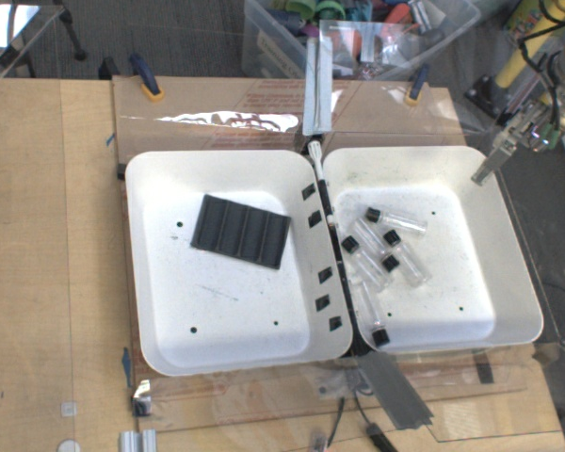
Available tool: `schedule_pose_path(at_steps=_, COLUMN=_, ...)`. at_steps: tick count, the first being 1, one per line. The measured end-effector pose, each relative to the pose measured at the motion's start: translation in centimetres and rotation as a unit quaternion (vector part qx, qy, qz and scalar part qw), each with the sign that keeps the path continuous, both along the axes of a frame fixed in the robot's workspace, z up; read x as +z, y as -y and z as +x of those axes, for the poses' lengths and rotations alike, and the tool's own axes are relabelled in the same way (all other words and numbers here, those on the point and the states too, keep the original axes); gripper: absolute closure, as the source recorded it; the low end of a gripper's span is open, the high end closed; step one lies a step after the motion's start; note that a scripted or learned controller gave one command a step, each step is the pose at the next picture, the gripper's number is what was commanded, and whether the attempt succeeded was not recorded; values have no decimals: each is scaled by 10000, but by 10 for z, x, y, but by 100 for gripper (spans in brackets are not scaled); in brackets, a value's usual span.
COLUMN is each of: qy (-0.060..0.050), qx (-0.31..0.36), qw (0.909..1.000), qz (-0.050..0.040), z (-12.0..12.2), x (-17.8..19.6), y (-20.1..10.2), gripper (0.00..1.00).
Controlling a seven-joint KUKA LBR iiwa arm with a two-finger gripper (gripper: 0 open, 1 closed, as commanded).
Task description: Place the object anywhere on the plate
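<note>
Two shallow white plastic bins sit side by side on the light wooden desk (38, 252), meeting along a central seam marked by a row of small black clips (322, 252).

Left bin (169, 337): holds one item, a dark grey ribbed rectangular plate (240, 231). It lies flat in the upper middle of the bin floor, slightly rotated, clear of all four walls.

Right bin (480, 281): holds a cluster of clear plastic vials with black caps (388, 248). They lie on their sides in the left half of the bin, pointing in mixed directions, several touching or overlapping. One further black-capped vial (377, 335) rests apart from the cluster, near the lower left corner against the front wall. None of the vials is on the plate.

Arm: the metal two-finger gripper (485, 172) appears at the upper right, over the far right corner of the right bin, well apart from the vials. Nothing is seen between the jaws; whether they stand wide or narrow cannot be told at this size.

Beyond the bins, a clear storage tub of coloured items (358, 8) stands at the rear.
</note>
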State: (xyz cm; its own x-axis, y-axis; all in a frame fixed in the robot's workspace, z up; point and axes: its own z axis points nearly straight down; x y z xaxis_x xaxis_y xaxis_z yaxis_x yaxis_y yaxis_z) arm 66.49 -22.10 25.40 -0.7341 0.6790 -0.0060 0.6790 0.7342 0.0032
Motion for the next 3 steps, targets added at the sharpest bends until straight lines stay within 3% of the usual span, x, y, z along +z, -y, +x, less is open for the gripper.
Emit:
schedule_pose_path(at_steps=1, qy=10, qx=1139, qw=9935, qz=-8, z=-2, x=11, y=1, gripper=0)
schedule_pose_path(at_steps=3, qy=-8, qx=2562, qw=9666, qz=-7, z=-4, x=9, y=-1, gripper=0)
